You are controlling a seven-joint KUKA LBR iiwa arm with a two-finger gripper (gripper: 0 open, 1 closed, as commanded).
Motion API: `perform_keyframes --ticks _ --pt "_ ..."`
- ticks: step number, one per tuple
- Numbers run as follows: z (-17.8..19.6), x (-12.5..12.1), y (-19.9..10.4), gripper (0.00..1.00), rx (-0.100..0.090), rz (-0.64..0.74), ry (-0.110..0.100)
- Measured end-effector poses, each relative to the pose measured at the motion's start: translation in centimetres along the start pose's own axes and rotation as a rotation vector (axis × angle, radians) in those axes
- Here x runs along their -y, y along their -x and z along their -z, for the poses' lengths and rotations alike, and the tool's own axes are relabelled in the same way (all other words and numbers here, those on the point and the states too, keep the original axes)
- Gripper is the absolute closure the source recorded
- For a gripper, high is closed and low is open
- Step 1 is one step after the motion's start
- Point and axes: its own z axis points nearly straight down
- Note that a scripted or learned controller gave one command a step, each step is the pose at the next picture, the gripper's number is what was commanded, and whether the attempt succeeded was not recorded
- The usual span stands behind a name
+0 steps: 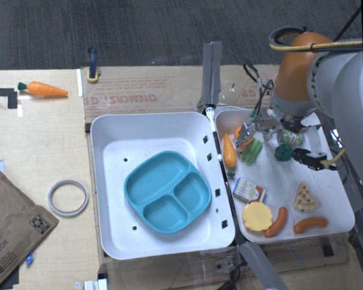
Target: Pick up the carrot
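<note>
Two white bins share the bench; the carrot lies at nine o'clock in the right bin — tight against its wall. The gripper hovers nearby, finger state untellable — it may scrape that wall.

Legible to me: on the cardboard sheet behind my bins, faint red print reading upside down, apparently "CHEMICAL GUYS". On the brown box at left, the word "BOX"; its remaining print is too small.

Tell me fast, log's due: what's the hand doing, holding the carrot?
Hand: cannot be told, fingers too blurred; it sits just beside the carrot in the right bin.
</note>
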Motion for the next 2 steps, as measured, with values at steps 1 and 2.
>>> perform_keyframes --ticks 1,2 --pt "0.9 0.0 0.1 1.00 0.002 0.000 0.001" --pt "9.3 -2.0 -7.9 1.00 -0.001 -0.060 0.002"
